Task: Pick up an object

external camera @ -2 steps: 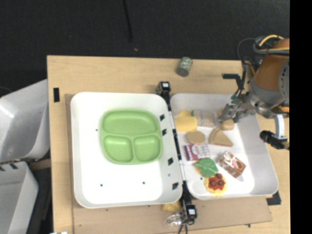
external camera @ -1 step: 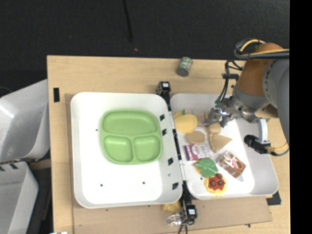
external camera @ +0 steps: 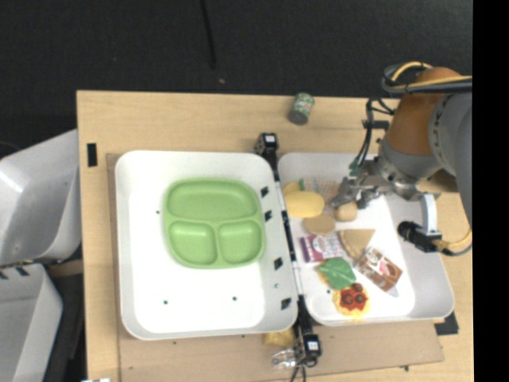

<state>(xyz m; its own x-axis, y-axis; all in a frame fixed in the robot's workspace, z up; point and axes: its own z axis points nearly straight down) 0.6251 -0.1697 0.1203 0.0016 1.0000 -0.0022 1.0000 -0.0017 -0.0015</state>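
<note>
arm (external camera: 417, 138): reaches in over right bin's (external camera: 421, 293) far-right corner | gripper (external camera: 350, 196): low at bin's far edge, by tan piece (external camera: 346, 212) | grip: cannot tell

The tool (external camera: 351, 195) covers its own fingertips, so their spread is unclear; the small tan object (external camera: 347, 212) beneath it stays blurred.

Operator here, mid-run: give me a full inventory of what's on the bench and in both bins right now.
Shallow white bins: two, side by side on the wooden bench.
Green three-compartment plastic tray: one, left bin.
Yellow rounded toy food: one, right bin, upper left.
Small tan rounded pieces: two, right bin, one beside the gripper.
Tan wedge: one, right bin centre.
Purple-and-white packet: one, right bin.
Green leaf-shaped toy: one, right bin.
Brown-and-white packet: one, right bin.
Red-and-yellow toy: one, right bin, front.
Small green-grey can: one, bench behind bins.
Gripper: one, grey arm, over right bin.
</note>
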